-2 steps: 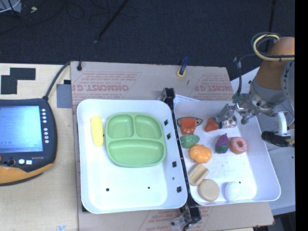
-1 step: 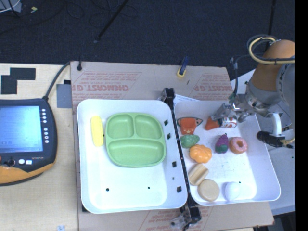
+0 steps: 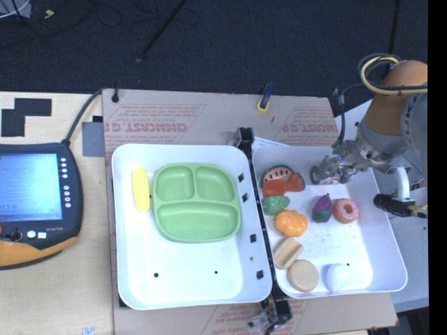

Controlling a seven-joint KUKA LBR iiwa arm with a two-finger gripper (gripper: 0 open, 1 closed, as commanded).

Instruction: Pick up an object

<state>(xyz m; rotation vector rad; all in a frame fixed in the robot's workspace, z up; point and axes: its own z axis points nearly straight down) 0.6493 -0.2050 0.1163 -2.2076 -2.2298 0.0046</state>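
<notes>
Across the right-hand bin (image 3: 391,257) lies a scatter of small toy foods, any of which could be the thing to pick. A red-and-green watermelon slice (image 3: 278,178) sits near the bin's upper left, with a green piece (image 3: 275,204) just below it and an orange one (image 3: 291,222) below that. A purple item (image 3: 322,207) and a pink doughnut (image 3: 345,210) lie side by side in the middle, close together. Toward the front are a tan bread-like piece (image 3: 286,251), a round beige one (image 3: 303,275) and a white one (image 3: 338,276).

Next door, the left bin (image 3: 133,271) holds a green divided plate (image 3: 196,203) and a yellow piece (image 3: 140,189) just beside it. A handheld screen unit (image 3: 35,201) rests on the bench at far left.

At the right bin's upper edge the gripper (image 3: 330,170) hangs above bare white floor, apart from the watermelon slice and above the purple item. Whether its claw is spread or closed cannot be told, and nothing is visibly in it. Behind it the arm (image 3: 394,117) comes in from the right, its orange band uppermost.
</notes>
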